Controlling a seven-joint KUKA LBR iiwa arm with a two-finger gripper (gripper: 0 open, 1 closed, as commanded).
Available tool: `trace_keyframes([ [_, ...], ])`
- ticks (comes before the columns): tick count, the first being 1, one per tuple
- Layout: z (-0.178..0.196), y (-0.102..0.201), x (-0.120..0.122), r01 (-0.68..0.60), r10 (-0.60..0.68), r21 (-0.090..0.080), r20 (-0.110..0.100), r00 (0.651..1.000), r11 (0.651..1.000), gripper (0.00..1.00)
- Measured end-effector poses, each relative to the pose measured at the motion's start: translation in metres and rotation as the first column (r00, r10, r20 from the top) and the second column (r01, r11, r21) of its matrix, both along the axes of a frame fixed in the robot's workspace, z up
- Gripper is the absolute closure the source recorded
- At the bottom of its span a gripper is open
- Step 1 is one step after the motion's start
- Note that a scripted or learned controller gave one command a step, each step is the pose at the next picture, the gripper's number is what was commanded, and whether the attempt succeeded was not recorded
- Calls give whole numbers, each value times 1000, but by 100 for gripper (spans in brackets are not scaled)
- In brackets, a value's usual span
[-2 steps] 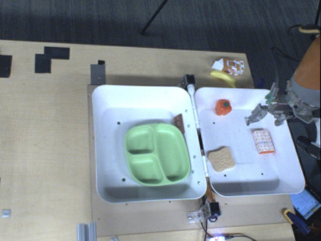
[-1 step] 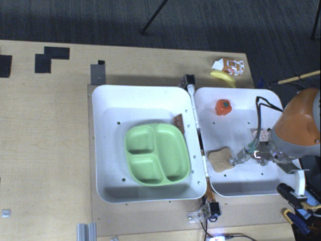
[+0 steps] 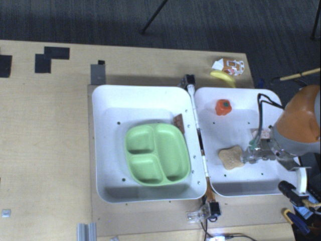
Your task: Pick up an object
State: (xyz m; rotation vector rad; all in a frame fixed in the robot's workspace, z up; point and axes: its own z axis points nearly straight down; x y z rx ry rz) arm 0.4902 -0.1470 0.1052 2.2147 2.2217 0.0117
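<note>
Bins: two shallow white ones (image 3: 100, 134) on a pale wooden surface (image 3: 45, 149). Left has one green divided plastic plate (image 3: 157, 153); right has one orange-red toy (image 3: 223, 107) and one tan bread-like piece (image 3: 231, 158), end effector (image 3: 251, 152) just beside it, grip state can't tell. Dark carpet floor (image 3: 100, 9) behind.

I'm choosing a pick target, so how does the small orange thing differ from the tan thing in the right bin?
The orange object is smaller, rounded and vivid, with a green spot; the tan object is larger, flatter and pale. The orange object sits apart near the bin's far wall; the tan object lies right beside the gripper. Both rest in the right bin.
</note>
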Motion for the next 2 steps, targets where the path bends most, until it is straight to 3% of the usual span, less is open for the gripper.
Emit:
trace_keyframes([
  [1,80,114,22,-3,3,0,-4,1000,1000,100],
  [2,80,113,21,-1,1,-1,-5,1000,1000,0],
])
